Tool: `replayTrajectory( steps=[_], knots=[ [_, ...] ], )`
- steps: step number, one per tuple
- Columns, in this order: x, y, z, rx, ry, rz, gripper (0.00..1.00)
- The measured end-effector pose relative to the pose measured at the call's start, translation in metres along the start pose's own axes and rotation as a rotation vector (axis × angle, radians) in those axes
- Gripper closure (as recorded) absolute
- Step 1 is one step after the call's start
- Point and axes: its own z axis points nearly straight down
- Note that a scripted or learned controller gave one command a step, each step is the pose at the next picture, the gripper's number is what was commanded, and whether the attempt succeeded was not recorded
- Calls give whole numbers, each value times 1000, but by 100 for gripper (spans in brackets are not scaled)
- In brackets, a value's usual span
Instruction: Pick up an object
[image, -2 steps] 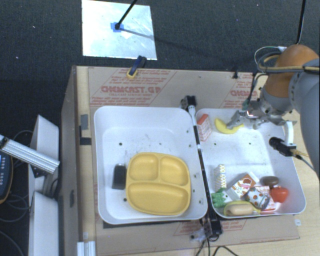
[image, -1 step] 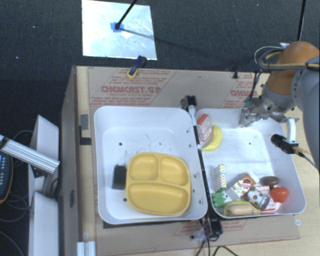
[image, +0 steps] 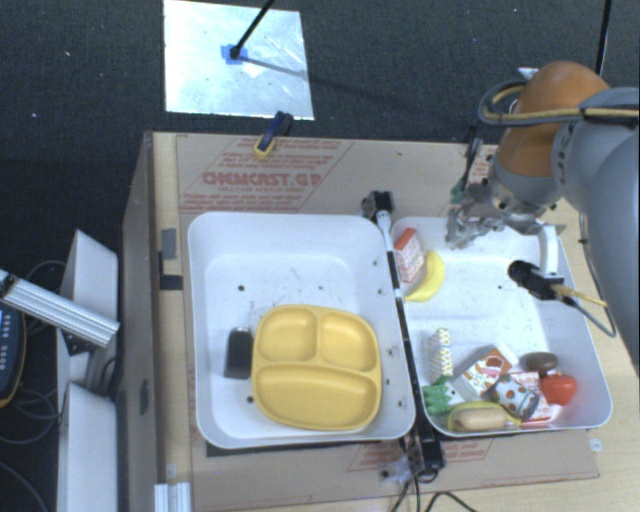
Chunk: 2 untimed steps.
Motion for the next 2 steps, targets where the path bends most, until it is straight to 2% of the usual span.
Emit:
replayTrajectory(
  steps=[1,2],
  knots=[
    [-1,0,-11,-2,-1,-1,100],
    [-1,0,-10,-2,-1,-1,0]
  ],
)
